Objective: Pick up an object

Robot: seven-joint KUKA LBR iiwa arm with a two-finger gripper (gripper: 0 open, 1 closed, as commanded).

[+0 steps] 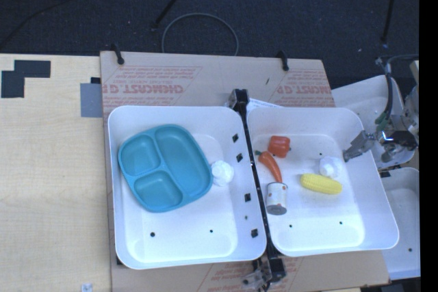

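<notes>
The scene is seen from a single fixed camera set above the tabletop (48,167), looking down at a slant so that dark floor (102,3) is taken in beyond the far edge. Both white bins, the left bin (171,243) and the right bin (328,232), are framed whole near the middle from a moderate height. The right margin is poorly resolved, where what seems to be the gripper (380,143) is caught at the frame's border.
</notes>
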